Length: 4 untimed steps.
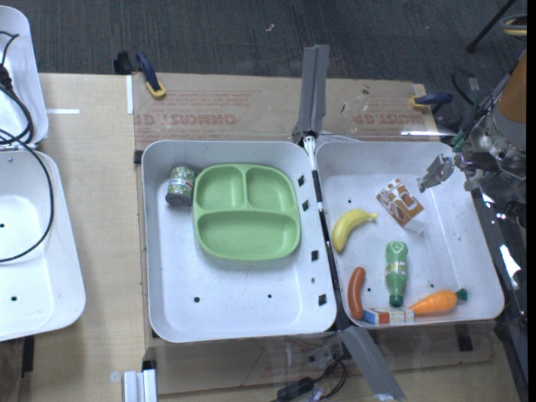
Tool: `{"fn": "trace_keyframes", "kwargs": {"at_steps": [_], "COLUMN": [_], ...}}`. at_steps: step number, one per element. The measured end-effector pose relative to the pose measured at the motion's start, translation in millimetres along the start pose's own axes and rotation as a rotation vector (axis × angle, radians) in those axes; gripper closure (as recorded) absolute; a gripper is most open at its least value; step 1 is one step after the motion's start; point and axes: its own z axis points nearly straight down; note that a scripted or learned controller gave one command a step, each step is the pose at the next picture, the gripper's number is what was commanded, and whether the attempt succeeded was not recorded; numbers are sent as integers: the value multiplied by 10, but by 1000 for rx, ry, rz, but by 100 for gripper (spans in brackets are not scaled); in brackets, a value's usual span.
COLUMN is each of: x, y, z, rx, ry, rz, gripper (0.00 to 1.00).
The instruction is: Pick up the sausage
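Observation:
The sausage (pixel 357 292) is a reddish-brown link lying lengthwise near the front left corner of the right bin (pixel 456 241). Nothing touches it. My gripper (pixel 436 173) hangs over the bin's far right part, just right of a small brown snack box (pixel 399 203). It stands well away from the sausage, up and to the right of it. Nothing shows in its grasp.
A yellow banana (pixel 351 226), a green bottle (pixel 395 272), a carrot (pixel 435 302) and a small flat packet (pixel 389 316) lie around the sausage. The left bin (pixel 167 291) holds a green divided plate (pixel 246 212) and a small can (pixel 179 185).

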Motion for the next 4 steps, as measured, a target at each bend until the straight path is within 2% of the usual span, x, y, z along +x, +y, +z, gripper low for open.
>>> {"fn": "trace_keyframes", "kwargs": {"at_steps": [1,2,3,4], "x": [726,1561,1710,1300], "y": [-425,-734,-1209,-1208], "z": [639,56,62,58], "rx": [0,-1,1,0], "ry": [0,-1,-1,-1], "rz": [-185,-130,-121,-116], "gripper": [0,0,0,0]}}
